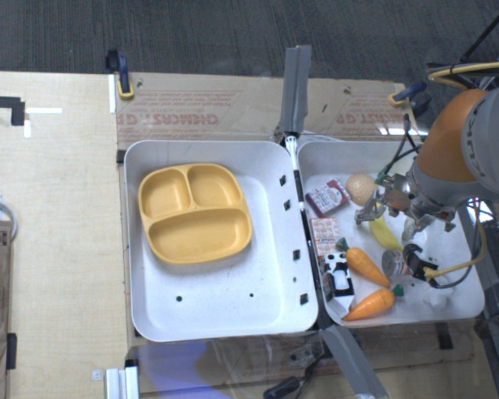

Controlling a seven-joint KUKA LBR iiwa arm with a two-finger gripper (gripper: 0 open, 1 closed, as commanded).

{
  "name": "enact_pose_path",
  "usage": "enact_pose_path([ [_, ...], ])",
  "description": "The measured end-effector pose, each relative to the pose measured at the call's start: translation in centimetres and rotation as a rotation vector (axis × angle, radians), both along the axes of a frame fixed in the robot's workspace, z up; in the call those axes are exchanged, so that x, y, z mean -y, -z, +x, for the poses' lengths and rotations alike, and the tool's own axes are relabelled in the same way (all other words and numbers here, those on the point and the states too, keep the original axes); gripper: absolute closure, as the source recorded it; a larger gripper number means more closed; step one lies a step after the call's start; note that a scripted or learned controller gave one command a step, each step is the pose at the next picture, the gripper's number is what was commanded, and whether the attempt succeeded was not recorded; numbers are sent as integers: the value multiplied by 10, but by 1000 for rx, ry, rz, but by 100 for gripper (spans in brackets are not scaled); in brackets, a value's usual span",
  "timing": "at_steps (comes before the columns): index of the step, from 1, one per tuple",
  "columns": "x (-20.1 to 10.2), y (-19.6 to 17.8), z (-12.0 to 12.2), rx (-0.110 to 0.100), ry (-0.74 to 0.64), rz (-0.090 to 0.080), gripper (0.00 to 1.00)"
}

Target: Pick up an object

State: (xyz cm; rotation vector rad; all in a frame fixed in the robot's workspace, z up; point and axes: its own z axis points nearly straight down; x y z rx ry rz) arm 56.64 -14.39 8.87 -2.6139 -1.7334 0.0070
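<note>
The right bin (461, 310) holds several small things: a beige ball (360, 188), a red and white packet (326, 198), a flat printed packet (324, 236), two orange carrots (367, 265) (371, 304), a black and white toy (339, 275), a yellow banana-like piece (386, 233) and a small grey round piece (392, 263). My gripper (392, 220) hangs low over this bin, just right of the ball. Its fingers stand spread apart, one (368, 215) to the left of the yellow piece and one to the right. Nothing is lifted between them.
The left bin (150, 306) holds a yellow divided plate (195, 213). A grey divider bar (296, 90) runs between the bins. The arm's orange band (449, 144) and cables (449, 273) hang over the right bin's far right side.
</note>
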Motion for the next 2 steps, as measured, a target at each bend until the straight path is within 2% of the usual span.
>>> enact_pose_path([
  [1,1,-6,-1,-7,2,1,100],
  [2,-121,-118,43,0,-20,-3,100],
])
